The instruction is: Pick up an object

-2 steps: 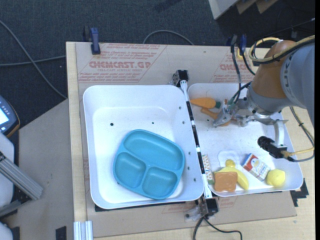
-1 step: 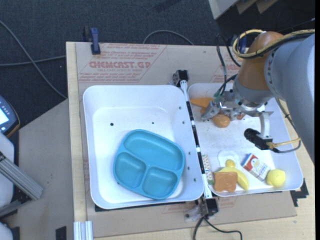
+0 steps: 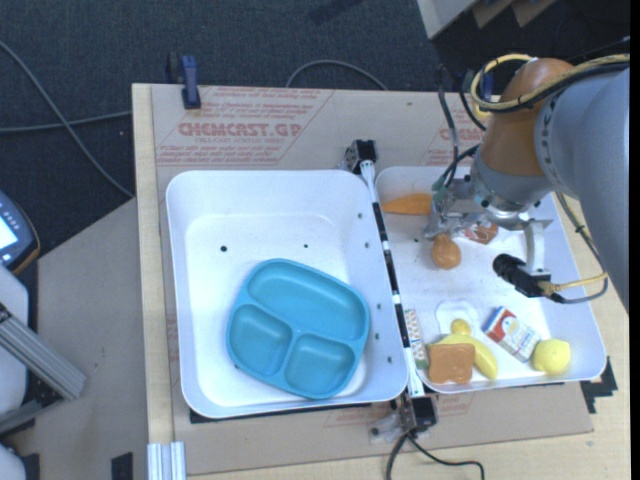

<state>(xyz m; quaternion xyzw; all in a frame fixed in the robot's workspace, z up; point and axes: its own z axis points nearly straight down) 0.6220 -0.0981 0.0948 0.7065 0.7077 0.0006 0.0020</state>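
Note:
My gripper (image 3: 443, 224) hangs low in the right bin (image 3: 575, 258), near its far left part. A small brown rounded item (image 3: 446, 253) lies just below the gripper, close to its tip; nothing shows between the fingers. An orange carrot (image 3: 408, 205) rests to the gripper's left by the bin wall. A red and white item (image 3: 483, 233) sits partly hidden at the gripper's right side.
At the right bin's near end lie an orange block (image 3: 451, 362), a yellow banana (image 3: 480, 353), a small red and white carton (image 3: 512, 332) and a lemon (image 3: 552, 354). The left bin (image 3: 200, 218) holds a blue divided plate (image 3: 298, 326).

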